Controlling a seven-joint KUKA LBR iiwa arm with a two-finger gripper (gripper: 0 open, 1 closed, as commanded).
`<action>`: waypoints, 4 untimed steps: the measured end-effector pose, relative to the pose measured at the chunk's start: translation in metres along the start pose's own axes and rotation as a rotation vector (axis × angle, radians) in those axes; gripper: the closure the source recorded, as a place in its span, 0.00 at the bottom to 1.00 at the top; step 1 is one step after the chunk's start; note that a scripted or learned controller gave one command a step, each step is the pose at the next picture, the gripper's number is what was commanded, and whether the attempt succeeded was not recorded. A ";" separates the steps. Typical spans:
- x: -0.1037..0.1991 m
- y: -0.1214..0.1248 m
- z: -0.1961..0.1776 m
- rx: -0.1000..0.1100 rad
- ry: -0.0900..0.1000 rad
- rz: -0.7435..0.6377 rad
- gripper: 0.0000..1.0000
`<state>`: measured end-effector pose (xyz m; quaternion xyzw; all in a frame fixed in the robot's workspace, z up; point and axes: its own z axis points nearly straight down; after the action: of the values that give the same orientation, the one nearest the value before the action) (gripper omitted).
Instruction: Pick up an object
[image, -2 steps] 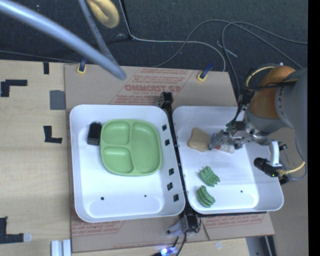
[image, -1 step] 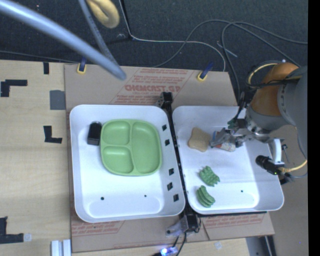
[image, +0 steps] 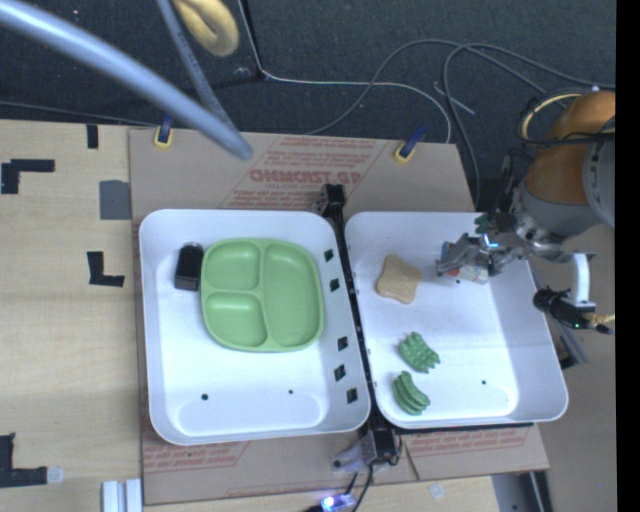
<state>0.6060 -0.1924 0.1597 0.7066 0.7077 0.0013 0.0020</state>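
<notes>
While the arm reaches over the right bin's (image: 520, 400) far right corner, its gripper (image: 462, 262) hovers low; whether it is apart or together cannot be told. Nearby, toward the bin's left edge, lies a tan bread-like piece (image: 397, 279), long axis running near-to-far. Two green ridged pieces (image: 415, 372) lie near the front edge.

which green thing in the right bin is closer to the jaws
The upper green piece, just below the tan bread; the other green piece lies nearer the bin's front edge.
</notes>
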 end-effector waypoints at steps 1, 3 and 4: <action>0.000 -0.004 -0.063 0.000 0.000 0.000 1.00; 0.041 -0.004 -0.116 0.006 0.001 -0.003 1.00; 0.098 -0.003 -0.114 0.006 0.001 -0.004 1.00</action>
<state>0.6021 -0.0941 0.2741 0.7051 0.7091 -0.0003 -0.0004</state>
